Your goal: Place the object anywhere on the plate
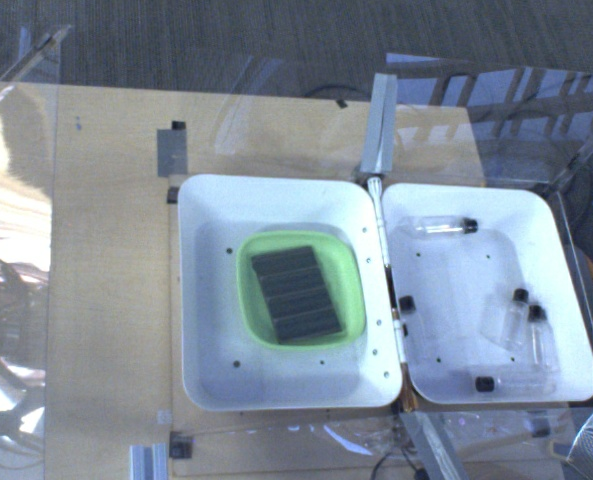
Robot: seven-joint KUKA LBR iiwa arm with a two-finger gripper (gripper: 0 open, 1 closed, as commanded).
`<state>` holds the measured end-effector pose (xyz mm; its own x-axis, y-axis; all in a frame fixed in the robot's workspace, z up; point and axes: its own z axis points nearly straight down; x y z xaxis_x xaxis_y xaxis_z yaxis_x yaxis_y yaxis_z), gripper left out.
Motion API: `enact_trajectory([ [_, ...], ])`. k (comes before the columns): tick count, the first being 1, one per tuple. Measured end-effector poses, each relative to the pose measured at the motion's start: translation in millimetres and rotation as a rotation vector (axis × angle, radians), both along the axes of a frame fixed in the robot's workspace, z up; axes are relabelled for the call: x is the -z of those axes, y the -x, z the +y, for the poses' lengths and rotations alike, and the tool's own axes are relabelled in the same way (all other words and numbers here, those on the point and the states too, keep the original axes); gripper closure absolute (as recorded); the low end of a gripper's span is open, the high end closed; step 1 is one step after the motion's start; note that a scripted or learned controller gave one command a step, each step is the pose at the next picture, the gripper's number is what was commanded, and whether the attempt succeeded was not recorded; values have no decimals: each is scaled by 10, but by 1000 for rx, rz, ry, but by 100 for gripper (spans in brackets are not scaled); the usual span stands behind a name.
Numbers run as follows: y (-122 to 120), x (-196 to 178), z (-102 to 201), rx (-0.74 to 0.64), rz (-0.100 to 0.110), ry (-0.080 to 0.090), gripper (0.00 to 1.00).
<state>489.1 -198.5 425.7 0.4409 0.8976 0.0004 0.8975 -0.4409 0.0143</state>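
In the left bin (201,368), a dark ribbed block (296,294) is already lying flat and centred on the green plate (251,313), suggesting placement done, while clear vials (444,227) are resting in the right bin (566,268).

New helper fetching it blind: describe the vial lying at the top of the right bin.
Of the two white bins, take the right bin. Along its far wall lies a clear vial, flat, its black cap pointing right. The other vials cluster toward the near right corner; this one lies alone.
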Motion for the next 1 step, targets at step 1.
enact_trajectory([
  [1,1,-100,24,-169,3,2,0],
])
